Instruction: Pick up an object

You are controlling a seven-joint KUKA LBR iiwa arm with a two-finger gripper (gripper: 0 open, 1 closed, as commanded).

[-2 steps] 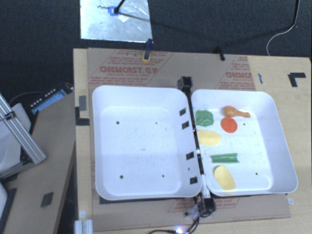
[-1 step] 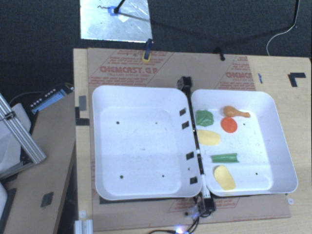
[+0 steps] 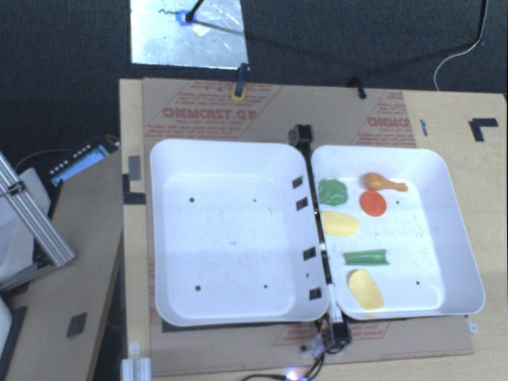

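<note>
- two shallow white bins sit side by side on the bench: the left bin [image 3: 230, 236] has only its bare floor with a few small dark holes, and the right bin [image 3: 444, 236] holds every candidate for the pick.
- the objects cluster in the right bin's left half, near the divider [image 3: 316, 228] between the bins, probably because they were dropped or swept there rather than arranged.
- a green leafy piece [image 3: 332, 191] lies just above a pale yellow piece [image 3: 340, 225]; the two look close to touching.
- an orange drumstick shape [image 3: 383, 183] sits just above a red round piece [image 3: 373, 204], near it but apart.
- a green long piece [image 3: 366, 256] lies flat and crosswise, with a yellow oval piece [image 3: 366, 288] below it, clearly apart.
- the state of the gripper cannot be told from this view, so nothing can be called held.
- judging from the layout, the task is at its start; the yellow oval looks the easiest target, since it has open floor around it.
</note>
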